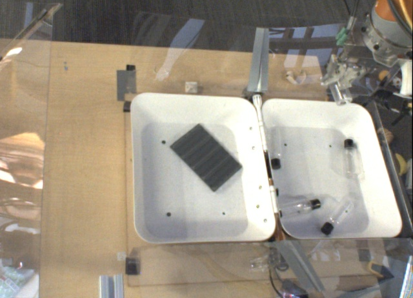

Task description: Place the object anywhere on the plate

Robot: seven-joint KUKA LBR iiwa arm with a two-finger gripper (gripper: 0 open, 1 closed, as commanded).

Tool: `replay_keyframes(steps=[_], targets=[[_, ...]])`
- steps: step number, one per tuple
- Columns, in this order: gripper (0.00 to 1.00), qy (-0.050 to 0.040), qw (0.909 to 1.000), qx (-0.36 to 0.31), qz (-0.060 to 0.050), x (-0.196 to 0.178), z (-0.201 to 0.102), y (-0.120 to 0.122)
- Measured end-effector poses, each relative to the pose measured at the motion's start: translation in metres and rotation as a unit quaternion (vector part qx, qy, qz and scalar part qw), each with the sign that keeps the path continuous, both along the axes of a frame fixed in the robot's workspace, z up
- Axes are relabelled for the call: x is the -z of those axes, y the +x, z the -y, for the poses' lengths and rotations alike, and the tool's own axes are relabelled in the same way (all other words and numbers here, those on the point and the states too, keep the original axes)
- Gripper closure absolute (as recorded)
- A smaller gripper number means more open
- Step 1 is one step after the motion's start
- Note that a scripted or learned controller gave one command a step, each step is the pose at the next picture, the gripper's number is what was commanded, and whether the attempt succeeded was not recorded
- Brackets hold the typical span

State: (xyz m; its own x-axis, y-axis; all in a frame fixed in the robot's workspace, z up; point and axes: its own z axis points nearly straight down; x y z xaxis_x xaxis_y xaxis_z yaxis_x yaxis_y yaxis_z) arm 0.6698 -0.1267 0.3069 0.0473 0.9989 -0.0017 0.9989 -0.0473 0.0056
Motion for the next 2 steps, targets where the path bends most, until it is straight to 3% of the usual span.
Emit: replay_keyframes(steps=[1, 2], targets=[[1.00, 0.0003, 0.9946, -0.104, -0.002, 0.125, 0.043, -0.001], [1.00, 0.0006, 0.9992, 0.040, -0.001, 0.104, 0.067, 0.000]])
